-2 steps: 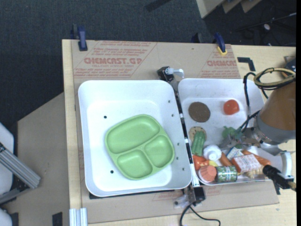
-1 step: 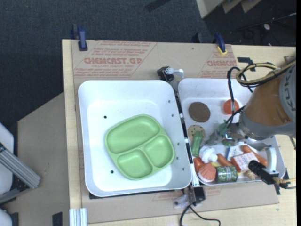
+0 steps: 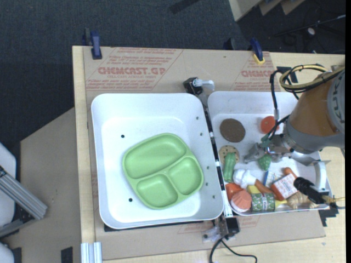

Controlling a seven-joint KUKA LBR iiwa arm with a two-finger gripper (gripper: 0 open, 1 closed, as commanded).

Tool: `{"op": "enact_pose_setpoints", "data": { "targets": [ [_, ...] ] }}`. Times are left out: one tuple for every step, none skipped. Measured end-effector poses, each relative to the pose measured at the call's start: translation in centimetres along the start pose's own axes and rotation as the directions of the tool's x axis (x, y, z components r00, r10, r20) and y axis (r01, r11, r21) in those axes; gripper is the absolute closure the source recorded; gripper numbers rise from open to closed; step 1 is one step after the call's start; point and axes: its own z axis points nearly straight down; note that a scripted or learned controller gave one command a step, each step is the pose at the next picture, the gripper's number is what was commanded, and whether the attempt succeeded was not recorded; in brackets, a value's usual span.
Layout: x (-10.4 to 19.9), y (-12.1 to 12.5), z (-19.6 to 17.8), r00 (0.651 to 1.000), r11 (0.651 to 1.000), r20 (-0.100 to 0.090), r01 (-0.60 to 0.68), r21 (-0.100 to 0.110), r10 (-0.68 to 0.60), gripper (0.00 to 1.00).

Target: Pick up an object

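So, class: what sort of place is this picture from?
Probably a robotics lab: a grey-and-orange arm reaches over two white bins on a clamped board, one bin holding a green divided plate, the other toy food.

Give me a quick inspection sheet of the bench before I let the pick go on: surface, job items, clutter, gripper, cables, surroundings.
Surface: cardboard-covered bench bearing two white bins side by side.
Job's things: right bin holds a brown disc, an orange piece, a green bottle and a heap of small items along its near side.
Clutter: green divided plate in the left bin.
Gripper: gripper low over the right bin; nothing seen between its fingers.
Cables: yellow-and-black loop by the arm.
Surroundings: blue clamps on the far edge; dark carpet.
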Motion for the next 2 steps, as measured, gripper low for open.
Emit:
{"op": "enact_pose_setpoints", "data": {
  "targets": [
    [0.0, -0.1, -1.0, 1.0, 1.0, 0.0, -0.002, -0.001, 0.002, 1.0],
    [10.4, -1.0, -10.6, 1.0, 1.0, -0.005, 0.009, -0.004, -0.009, 1.0]
  ]
}}
